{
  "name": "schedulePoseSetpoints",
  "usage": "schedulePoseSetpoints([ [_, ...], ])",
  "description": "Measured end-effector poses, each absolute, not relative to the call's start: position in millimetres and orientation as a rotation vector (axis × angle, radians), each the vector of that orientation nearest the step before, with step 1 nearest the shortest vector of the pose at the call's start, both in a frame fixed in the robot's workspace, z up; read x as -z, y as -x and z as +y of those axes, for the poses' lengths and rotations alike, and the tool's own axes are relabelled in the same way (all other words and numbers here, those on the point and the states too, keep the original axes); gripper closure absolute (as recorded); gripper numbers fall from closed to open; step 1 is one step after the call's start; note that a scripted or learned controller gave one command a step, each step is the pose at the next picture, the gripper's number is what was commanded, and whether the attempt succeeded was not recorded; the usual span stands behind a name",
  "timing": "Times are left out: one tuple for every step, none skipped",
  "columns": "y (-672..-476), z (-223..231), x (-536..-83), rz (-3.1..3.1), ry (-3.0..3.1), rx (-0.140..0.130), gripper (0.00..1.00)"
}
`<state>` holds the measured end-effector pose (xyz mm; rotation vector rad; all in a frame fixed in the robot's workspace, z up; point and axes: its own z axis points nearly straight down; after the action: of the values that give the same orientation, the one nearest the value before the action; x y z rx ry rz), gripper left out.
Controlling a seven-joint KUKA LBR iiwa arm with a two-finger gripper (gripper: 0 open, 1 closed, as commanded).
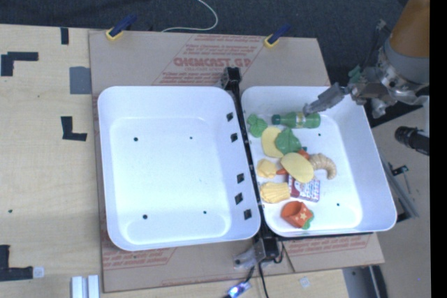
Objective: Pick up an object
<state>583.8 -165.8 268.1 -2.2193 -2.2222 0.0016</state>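
Nearest the camera, at the six o'clock end of the right bin, a red-orange toy pepper lies against the bin's near wall. Just past it, toward twelve o'clock, sit a small red-and-white packet and a ribbed yellow piece, side by side. Beyond those the pile thickens: a yellow lemon-like shape rests on the packet's far edge, a tan curved piece lies at its three o'clock, and a small yellow lump at its nine o'clock. Farther on, a leafy green toy overlaps a pale yellow piece, and a small green lump lies at their eleven o'clock near the divider. At the far end of the cluster a green bottle lies on its side. The gripper hangs just over the bottle's three o'clock end, slanting in from the arm at two o'clock; whether its claw is apart or together cannot be told. The left bin sits at nine o'clock.
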Motion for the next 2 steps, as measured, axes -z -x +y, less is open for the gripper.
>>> schedulePoseSetpoints([
  [-591.3,-204.3,-543.4,-2.234,2.232,0.010,0.00],
  [-592.6,-202.5,-545.3,-2.227,2.221,-0.003,1.00],
])
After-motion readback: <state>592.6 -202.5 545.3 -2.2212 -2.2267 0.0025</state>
